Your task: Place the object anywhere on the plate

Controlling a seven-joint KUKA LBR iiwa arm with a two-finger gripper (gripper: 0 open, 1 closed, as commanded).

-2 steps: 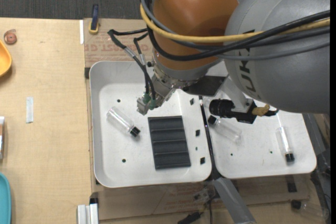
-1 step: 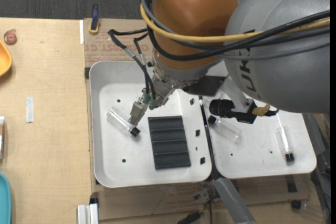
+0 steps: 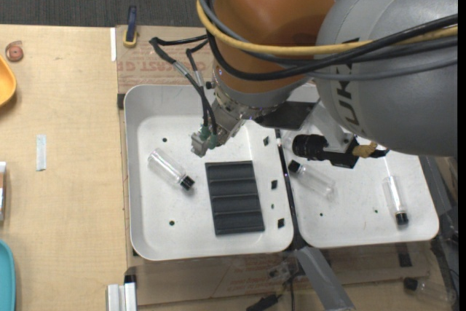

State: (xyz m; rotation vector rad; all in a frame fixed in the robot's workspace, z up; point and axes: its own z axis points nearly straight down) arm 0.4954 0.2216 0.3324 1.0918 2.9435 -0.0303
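Camera view: the gripper [image 3: 203, 143] hangs over the left bin [image 3: 145, 229], at 12 o'clock from the ridged black plate [image 3: 234, 197]. Its opening cannot be determined, and no object is visible in its grasp. A clear vial [image 3: 170, 170] with a black cap lies on the bin floor at 9 o'clock from the plate, apart from it. The right bin [image 3: 364, 226] holds two further vials [image 3: 394, 199].

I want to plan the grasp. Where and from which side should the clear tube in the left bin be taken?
Grip the clear tube at mid-body, coming from above with the gripper closing across its narrow width. It lies flat and slanted, black cap toward the dark ridged block.
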